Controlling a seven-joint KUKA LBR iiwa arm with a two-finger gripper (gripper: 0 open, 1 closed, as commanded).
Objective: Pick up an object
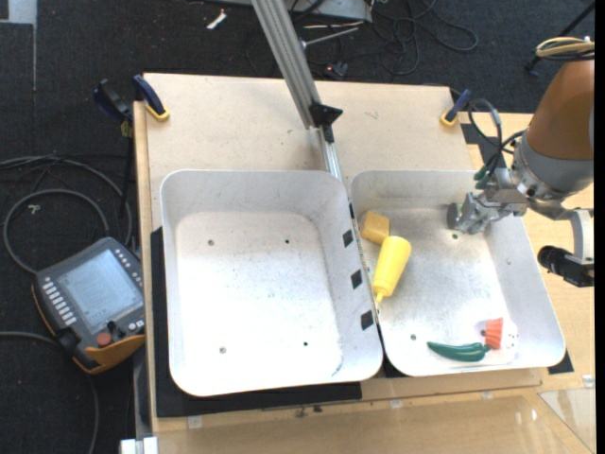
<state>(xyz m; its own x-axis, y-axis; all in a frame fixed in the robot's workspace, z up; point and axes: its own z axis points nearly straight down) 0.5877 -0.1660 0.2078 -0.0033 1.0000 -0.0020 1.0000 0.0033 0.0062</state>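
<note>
Two white bins sit side by side; the right bin (529,282) holds the objects. A yellow bottle (390,264) lies along its left side, with a small yellow block (375,225) just above it. A green pepper-like piece (458,350) and a small orange and white item (495,331) rest near the front right corner. My gripper (465,216) hangs low over the upper right part of this bin, well to the right of the yellow block, with nothing visible between its fingers.
The left bin (180,253) stands beside the right one. A slanted metal rail (288,50) runs from the top down to the seam between the bins. Clamps (151,97) grip the bench's back corners. A teach pendant (90,296) lies left of the bench.
</note>
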